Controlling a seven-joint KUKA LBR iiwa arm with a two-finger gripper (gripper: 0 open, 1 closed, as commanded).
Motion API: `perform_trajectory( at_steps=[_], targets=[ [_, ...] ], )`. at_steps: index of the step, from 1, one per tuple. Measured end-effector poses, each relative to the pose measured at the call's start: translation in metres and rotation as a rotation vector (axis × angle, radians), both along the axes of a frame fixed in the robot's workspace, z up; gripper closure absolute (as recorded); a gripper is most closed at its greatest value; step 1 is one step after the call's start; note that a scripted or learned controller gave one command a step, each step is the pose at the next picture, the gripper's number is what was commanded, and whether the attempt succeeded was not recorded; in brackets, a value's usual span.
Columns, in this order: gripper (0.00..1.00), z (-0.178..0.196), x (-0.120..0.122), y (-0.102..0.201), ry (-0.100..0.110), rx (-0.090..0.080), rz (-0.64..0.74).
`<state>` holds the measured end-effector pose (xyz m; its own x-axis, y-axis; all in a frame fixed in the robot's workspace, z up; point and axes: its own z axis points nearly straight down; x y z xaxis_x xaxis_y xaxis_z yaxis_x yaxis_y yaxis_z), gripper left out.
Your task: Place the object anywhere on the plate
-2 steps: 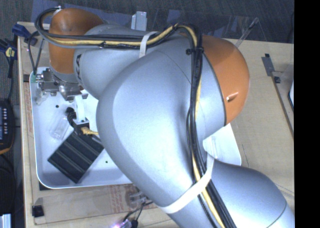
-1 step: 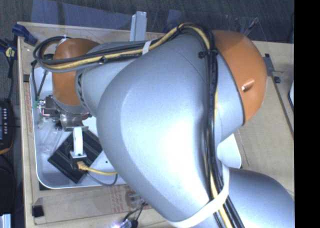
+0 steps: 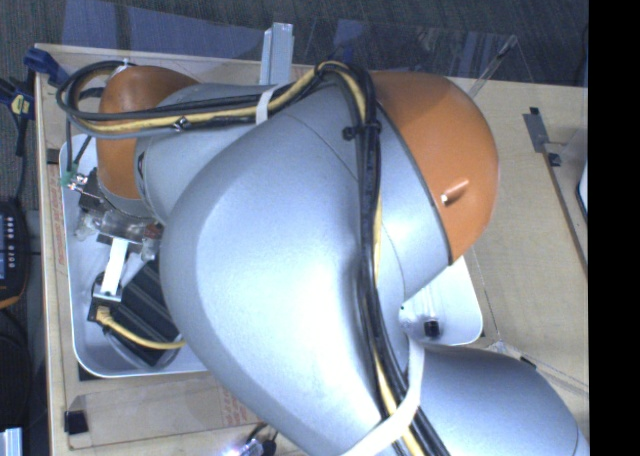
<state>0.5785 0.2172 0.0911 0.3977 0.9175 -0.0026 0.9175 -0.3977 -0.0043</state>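
L side: left bin (image 3: 80, 339), white and shallow, sits on the wood surface (image 3: 540, 274). Just its left wall and a bit of near-left floor are visible; the rest is under the robot. The hand (image 3: 100, 216) is low in the far-left part of this bin, close to the left wall. Its metal parts are bunched and in shadow, so can't tell if it's wide, narrow or holding anything. Orange band (image 3: 120, 144) sits just on the far side of the hand.

A yellow/black cable bundle (image 3: 200, 114) runs from the band to the right along the top of the arm, then down its middle toward the near edge.

Center: grey arm (image 3: 290, 274), v. close to cam, comes in from right/near and covers most of both bins. An orange joint cap (image 3: 450, 159) is on its far-right side.

R side: right bin (image 3: 455, 312), just a rounded white corner, touching the arm's outline on the near side of the cap. Bare surface lies right of it.

The object and plate: can't tell where they are, since the arm blocks most of both bins.
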Motion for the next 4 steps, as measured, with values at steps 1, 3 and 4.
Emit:
perform_trajectory(
  at_steps=[1,3,4],
  targets=[
    [0.00,0.079,-0.032,-0.005,-0.001,0.002,0.308],
    [1.00,0.100,-0.037,-0.076,0.001,0.002,0.364],
    [1.00,0.224,-0.084,-0.079,-0.004,0.003,0.606]
  ],
)
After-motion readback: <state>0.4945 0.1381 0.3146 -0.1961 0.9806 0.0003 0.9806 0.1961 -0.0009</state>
